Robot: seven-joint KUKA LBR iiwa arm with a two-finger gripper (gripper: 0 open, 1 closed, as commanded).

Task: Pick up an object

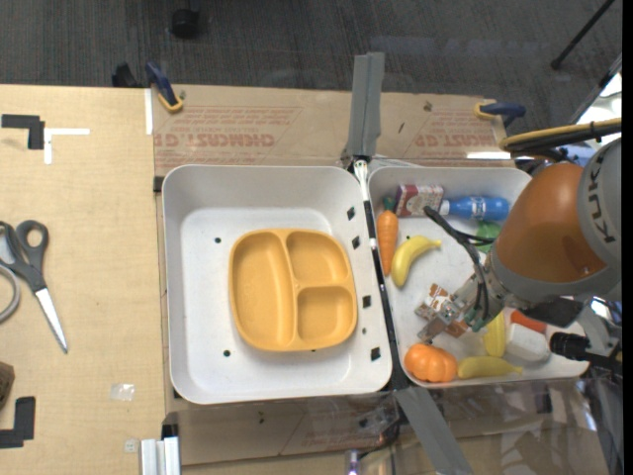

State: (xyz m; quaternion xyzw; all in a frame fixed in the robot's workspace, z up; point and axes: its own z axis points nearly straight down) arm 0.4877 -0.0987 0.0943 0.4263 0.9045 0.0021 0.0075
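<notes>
Orange-banded arm (554,231) looms biggest for us, reaching into the right bin (514,174). Its jaws (447,310) sit low near the bin floor, and honestly we cannot tell if they're open or closed. No object clearly between them. Just below sits an orange fruit (429,362), with a yellow piece (489,366) beside it. Up and left we see a banana (410,256) and a carrot (387,238). Left bin (188,295) has a yellow divided plate (293,289).

The arm (603,201) reads "KU"; the cardboard (237,137) bears mirrored "CHEMICALS".
</notes>
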